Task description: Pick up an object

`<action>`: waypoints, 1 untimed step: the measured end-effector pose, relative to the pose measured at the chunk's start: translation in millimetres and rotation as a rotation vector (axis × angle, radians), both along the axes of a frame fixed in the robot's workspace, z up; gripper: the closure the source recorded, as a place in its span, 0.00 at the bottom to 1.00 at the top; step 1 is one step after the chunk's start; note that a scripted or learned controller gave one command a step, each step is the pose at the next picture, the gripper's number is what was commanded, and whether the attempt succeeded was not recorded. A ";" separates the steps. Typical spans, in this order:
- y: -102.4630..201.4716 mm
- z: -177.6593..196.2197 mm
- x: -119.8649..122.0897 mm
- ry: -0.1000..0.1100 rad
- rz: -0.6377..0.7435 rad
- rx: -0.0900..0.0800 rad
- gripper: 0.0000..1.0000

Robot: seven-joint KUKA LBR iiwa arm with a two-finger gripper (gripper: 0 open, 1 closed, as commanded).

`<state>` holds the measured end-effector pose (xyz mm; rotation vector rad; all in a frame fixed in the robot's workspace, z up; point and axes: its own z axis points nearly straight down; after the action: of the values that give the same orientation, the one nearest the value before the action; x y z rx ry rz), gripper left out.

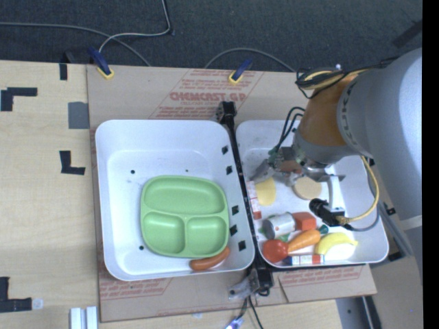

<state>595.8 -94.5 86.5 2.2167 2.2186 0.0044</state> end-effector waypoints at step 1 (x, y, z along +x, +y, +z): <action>-2.4 -0.4 15.7 0.004 0.000 0.001 0.00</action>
<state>611.5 -96.9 86.1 2.2195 2.2210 0.0020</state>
